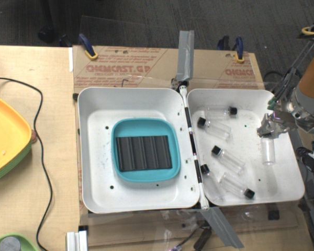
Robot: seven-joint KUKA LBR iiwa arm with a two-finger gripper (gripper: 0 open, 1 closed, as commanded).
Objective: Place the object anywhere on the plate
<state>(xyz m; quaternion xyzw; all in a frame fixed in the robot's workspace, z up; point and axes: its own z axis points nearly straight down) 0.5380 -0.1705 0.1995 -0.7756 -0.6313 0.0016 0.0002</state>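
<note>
Far left on the table (36,203) there's a stack of yellow plates (5,140) w/ a green one underneath, and a black cable (42,156) snaking down past them. Bottom left corner has a bit of a green lid-ish thing (8,243), can't tell what exactly.

Next over is the left bin (94,192). Sitting in the middle of it is the teal plate (145,149), squarish w/ rounded corners and a dark ribbed insert in the center. Nothing on it yet.

Cardboard sheet (131,67) lies behind both bins, held w/ blue clamps (88,46).

Right bin (288,190) holds a bunch of clear vials w/ black caps, scattered: one near the top (224,112), one below it twd the left wall (210,126), one mid-bin (227,158), one down along the left edge (205,169), one near the front (236,186).

My pincer (267,132) is at the right side of that bin, arm coming in from the right. A clear vial (268,151) hangs straight down from under it, upright, looks clamped by its top end btw my fingers, tho the grip point is kinda hard to make out. So the task's thing is over the right bin, well apart from the teal plate.
</note>
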